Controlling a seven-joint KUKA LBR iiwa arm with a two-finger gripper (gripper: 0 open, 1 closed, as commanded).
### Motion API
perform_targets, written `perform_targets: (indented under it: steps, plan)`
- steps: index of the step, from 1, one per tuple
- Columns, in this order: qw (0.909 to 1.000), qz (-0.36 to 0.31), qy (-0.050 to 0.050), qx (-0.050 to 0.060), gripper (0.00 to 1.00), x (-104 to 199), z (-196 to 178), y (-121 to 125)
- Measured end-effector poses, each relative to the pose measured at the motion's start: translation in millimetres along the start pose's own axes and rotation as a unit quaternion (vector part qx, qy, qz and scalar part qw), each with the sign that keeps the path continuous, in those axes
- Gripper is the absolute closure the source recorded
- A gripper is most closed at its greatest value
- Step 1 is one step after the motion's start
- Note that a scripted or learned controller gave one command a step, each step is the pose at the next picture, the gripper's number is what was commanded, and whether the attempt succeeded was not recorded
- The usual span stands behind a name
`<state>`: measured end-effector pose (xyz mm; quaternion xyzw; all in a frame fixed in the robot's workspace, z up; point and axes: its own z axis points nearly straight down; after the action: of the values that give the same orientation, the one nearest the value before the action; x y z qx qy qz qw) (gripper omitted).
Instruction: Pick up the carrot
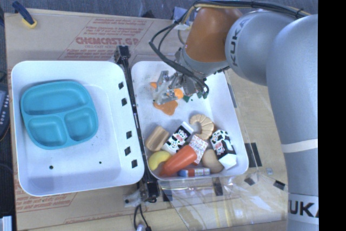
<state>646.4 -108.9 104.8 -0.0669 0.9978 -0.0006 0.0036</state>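
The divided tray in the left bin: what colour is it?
The divided tray is light blue, clear in the camera view.

The bench (81,40) bears two white bins (70,170) side by side.

I see my arm (281,62) as thick grey casing lettered KUKA, an orange band above the wrist, black cables looping beside it.

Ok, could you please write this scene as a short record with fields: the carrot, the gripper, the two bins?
carrot: lies at the near end of the right bin, among other toy food
gripper: low over the far part of the right bin, apart from the carrot
right bin: holds the toy food
left bin: holds a blue divided tray
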Motion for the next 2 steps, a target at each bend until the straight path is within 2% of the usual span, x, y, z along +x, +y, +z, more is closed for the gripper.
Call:
perform_targets:
  steps: [1,2]
  plan:
    - [0.9971,0.076,0.001,0.000,1.00,49.5,-55.0,-5.4]
    - [0.9879,0.155,0.001,-0.001,1.00,41.2,-89.4,73.6]
